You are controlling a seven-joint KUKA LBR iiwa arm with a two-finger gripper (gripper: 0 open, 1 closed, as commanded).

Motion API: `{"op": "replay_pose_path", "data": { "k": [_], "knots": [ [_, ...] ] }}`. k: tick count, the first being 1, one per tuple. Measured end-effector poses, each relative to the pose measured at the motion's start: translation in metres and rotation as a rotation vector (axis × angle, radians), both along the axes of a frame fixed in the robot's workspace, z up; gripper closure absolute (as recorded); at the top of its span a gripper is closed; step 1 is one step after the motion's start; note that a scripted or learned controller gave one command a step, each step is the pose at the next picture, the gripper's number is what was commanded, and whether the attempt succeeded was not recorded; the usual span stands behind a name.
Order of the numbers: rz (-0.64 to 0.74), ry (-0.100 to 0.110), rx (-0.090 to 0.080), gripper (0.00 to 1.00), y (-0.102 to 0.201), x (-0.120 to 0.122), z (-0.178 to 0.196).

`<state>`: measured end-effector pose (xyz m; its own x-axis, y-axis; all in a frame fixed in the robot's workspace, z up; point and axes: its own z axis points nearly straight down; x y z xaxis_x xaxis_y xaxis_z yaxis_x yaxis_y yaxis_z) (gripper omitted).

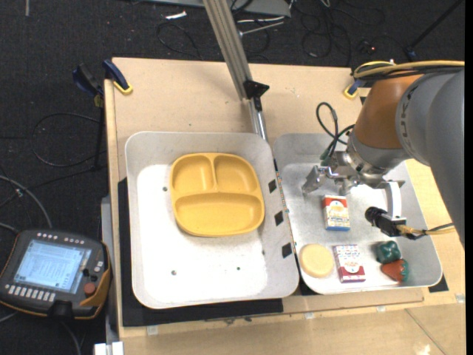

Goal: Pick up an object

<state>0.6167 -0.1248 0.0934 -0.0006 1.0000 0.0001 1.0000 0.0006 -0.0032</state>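
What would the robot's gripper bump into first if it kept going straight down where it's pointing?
Probably the bare white floor of the right bin. The gripper points down, up-left of the small carton, though its height is hard to judge.

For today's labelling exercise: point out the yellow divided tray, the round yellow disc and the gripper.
yellow divided tray [217,194], camera view, on the ridge between its compartments.
round yellow disc [316,260], camera view, on its flat top.
gripper [318,180], camera view, midway between its fingertips.

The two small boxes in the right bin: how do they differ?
The blue-and-white box lies nearer the gripper, mid-bin; the red-and-white box lies at the bin's near edge beside the round yellow disc. The first shows an orange picture; the second is red-edged with small print. Both lie flat, similar in size.
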Motion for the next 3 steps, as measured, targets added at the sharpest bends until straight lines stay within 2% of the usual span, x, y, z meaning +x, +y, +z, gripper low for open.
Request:
{"op": "replay_pose_path", "data": {
  "k": [1, 3],
  "knots": [
    [-0.001, -0.005, -0.001, 1.00, 0.000, 0.001, 0.012],
    [0.003, -0.011, -0.002, 1.00, 0.001, 0.022, 0.127]
  ]
}}
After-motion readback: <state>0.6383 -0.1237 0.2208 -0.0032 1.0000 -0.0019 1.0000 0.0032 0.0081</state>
